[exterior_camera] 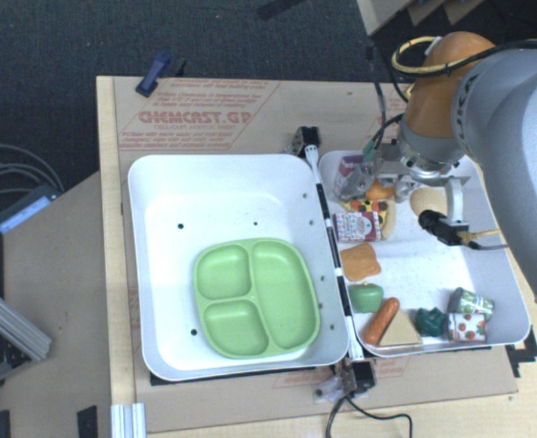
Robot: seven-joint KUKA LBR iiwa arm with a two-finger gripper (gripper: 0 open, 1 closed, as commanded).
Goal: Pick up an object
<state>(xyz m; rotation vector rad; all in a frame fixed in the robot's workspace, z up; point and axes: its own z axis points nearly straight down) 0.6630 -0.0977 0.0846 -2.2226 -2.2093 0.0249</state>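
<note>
Fixed overhead camera, slanted down, both bins [159,272]

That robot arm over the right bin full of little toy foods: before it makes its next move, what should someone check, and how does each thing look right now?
1. Gripper is over the cluttered far end of the right bin: ok.
2. A single target is singled out: cannot tell; several small items crowd together under the wrist.
3. Something is already between the fingers: cannot tell.
4. Items nearer the camera are apart from the arm: ok; the orange sausage, green block and toast slice lie away from it.
5. Green divided plate sits flat in the left bin: ok.
</note>
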